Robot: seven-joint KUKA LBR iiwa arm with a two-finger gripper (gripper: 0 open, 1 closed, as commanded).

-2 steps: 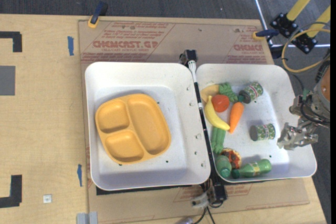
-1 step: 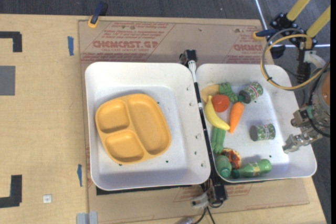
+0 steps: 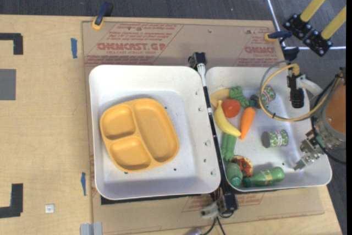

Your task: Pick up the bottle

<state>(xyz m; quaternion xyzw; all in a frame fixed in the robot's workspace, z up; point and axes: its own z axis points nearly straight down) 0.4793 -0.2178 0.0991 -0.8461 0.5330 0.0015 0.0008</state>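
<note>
The green bottle (image 3: 264,176) lies on its side along the front wall of the right bin (image 3: 322,176), its neck pointing left. My gripper (image 3: 304,158) hangs low over that bin's right front corner. It is a short way right of the bottle and slightly behind it, and I see nothing held in it. The arm's grey body with its orange band (image 3: 336,118) comes in from the right edge.
The right bin also holds a banana (image 3: 225,121), tomato (image 3: 231,107), carrot (image 3: 247,121), green vegetables (image 3: 228,147), and two small cans (image 3: 275,138) (image 3: 268,95). A yellow divided plate (image 3: 139,134) sits in the left bin (image 3: 104,82). A yellow cable loop (image 3: 275,71) hangs over the right bin's back.
</note>
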